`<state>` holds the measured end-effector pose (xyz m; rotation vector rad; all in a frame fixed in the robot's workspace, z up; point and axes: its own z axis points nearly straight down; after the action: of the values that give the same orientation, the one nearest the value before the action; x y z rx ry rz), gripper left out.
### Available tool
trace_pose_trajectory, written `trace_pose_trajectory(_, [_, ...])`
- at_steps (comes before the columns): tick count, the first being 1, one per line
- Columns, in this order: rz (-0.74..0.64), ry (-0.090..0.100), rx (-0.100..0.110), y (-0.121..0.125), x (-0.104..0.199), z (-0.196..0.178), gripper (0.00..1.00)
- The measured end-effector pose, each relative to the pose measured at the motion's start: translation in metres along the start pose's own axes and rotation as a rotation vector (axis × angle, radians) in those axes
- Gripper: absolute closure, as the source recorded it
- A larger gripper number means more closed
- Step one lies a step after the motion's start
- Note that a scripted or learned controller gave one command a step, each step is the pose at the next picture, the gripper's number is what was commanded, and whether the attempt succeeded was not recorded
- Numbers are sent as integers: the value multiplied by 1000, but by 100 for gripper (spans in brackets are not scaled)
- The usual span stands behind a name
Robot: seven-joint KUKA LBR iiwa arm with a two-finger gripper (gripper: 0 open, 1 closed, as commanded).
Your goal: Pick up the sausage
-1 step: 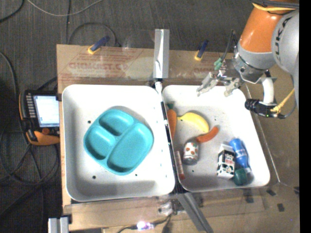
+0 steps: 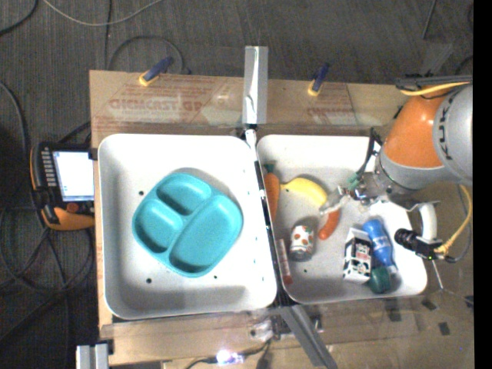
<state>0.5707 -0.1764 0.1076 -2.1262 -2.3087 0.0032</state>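
The sausage [image 2: 330, 223] lies tilted near the middle of the right bin [image 2: 304, 146], just below the yellow banana [image 2: 306, 190], with a small painted cup [image 2: 302, 239] close at its left and a milk carton [image 2: 357, 258] and blue bottle [image 2: 379, 254] off to its right. An orange carrot [image 2: 272, 194] hugs the bin's left wall. The grey arm [image 2: 419, 148] leans in from the right, its claw [image 2: 340, 199] low over the sausage's upper end; how far apart its tips are I cannot tell.

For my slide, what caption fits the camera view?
Gripper reaches the orange sausage beside a yellow banana.
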Motion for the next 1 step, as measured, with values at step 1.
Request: trace_pose_trajectory(1, [-1,3,0,0,1,-9,100])
